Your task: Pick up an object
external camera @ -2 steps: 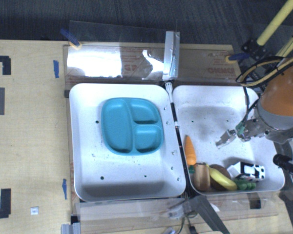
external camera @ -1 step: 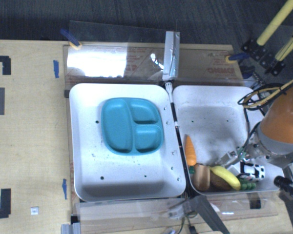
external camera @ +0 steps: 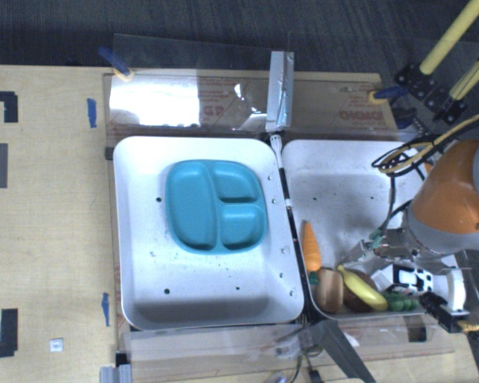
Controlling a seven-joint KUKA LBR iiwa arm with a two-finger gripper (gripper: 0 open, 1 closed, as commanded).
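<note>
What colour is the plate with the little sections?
Blue, the divided plate in the left bin, camera view.

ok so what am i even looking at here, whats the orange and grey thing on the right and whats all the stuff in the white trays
You are looking down at a slant from one fixed camera above a bench. The grey and orange thing is a robot arm reaching in from the right; its job is to pick up an object. Its gripper hangs low over the right bin, and I cannot tell if the jaws are open or holding anything. The left bin holds a blue divided plate. In the right bin's near corner lie toy foods: a carrot, a banana and a brown piece close together.
</note>
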